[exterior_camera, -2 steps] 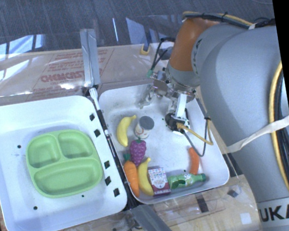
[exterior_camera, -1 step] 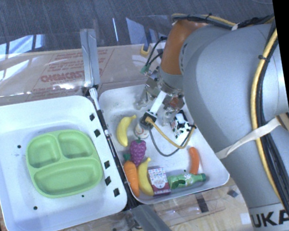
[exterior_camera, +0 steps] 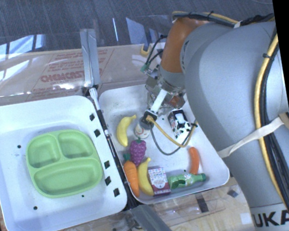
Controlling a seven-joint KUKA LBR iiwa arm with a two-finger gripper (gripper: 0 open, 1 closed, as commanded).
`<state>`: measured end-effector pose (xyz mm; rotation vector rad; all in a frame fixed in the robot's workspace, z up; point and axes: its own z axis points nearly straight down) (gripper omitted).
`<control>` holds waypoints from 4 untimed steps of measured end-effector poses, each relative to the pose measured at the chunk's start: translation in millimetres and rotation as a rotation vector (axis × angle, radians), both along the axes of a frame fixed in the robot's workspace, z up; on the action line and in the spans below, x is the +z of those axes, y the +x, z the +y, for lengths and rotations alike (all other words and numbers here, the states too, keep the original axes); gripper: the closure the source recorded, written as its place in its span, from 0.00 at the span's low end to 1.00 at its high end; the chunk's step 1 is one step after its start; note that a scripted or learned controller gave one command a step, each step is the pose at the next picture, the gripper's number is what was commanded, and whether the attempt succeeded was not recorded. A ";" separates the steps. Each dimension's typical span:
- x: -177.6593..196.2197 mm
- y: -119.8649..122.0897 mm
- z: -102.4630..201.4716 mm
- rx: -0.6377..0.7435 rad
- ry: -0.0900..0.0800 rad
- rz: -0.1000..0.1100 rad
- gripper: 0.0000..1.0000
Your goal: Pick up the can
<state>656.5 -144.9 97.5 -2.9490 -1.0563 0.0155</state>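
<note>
Over on the left of the frame sits a white bin (exterior_camera: 2,162) with a green divided plate (exterior_camera: 62,163) in it. Right of it is the second white bin (exterior_camera: 123,102). Along its left side lie a yellow banana (exterior_camera: 124,129), an orange carrot (exterior_camera: 131,178), purple grapes (exterior_camera: 138,150) and a second banana (exterior_camera: 144,174). A small round pale thing that I take for the can (exterior_camera: 141,133) stands just above the grapes, touching the upper banana's tip. Further right, at the lower rim, are a small carton (exterior_camera: 158,180) and a green bottle (exterior_camera: 187,180); above them lie a black-and-white toy (exterior_camera: 179,123) and an orange chili-like piece (exterior_camera: 194,160). My pincer (exterior_camera: 168,98) hangs over the bin's upper middle, right of the can; whether it is released or clenched I cannot tell.
</note>
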 end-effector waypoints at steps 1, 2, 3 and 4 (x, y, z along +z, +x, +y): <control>60.9 -6.2 -33.9 0.418 -0.003 -0.012 1.00; 60.7 -6.3 -33.9 0.418 -0.003 -0.012 0.00; -8.2 -27.2 21.7 0.417 -0.001 -0.008 0.00; -7.0 -15.8 -31.3 0.387 0.020 -0.009 0.00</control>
